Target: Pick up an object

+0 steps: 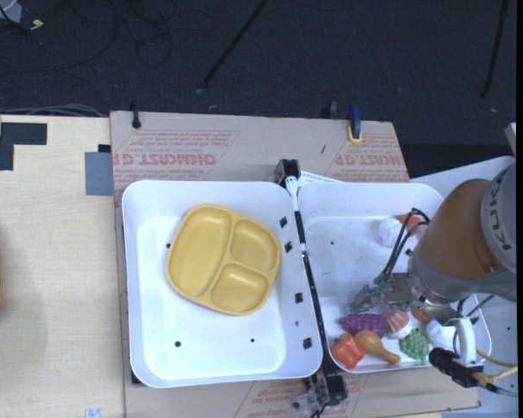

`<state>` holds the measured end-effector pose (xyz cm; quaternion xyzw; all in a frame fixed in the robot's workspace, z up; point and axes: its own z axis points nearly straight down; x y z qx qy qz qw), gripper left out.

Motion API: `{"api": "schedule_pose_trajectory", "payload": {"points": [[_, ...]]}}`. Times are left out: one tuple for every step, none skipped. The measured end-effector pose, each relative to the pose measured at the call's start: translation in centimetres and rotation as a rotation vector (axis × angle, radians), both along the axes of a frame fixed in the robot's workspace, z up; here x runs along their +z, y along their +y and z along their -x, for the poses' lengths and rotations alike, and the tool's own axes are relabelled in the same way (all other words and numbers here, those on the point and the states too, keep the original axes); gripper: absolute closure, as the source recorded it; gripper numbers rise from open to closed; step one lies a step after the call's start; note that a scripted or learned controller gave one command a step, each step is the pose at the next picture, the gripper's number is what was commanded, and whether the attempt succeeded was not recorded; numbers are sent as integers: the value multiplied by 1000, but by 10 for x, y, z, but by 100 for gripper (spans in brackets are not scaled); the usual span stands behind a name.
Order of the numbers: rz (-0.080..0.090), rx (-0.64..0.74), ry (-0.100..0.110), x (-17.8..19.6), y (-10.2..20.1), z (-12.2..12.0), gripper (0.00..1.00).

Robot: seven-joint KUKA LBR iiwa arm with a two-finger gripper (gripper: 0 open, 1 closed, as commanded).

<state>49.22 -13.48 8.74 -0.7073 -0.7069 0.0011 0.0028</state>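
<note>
The purple toy (363, 323) is lying in the right bin (349, 233) near its front edge, long axis running left-right, just below the gripper (372, 296), which is hovering over it; how wide it is set I cannot tell. Beside the purple toy are sitting an orange piece (349, 350) and a green one (414, 344). The left bin (157, 355) is holding a yellow divided plate (223, 258).

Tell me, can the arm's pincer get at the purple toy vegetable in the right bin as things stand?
Probably yes. The pincer hangs just above the purple toy vegetable in the right white bin, nothing lies over it, though an orange toy piece crowds it from below.
</note>
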Motion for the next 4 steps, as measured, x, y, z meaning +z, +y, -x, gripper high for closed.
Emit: {"api": "schedule_pose_trajectory", "payload": {"points": [[1, 4, -12, 116, 36, 15, 0], [0, 0, -2, 120, 34, 16, 100], [2, 7, -23, 316, 95, -22, 100], [0, 7, -4, 321, 170, -3, 100]]}}
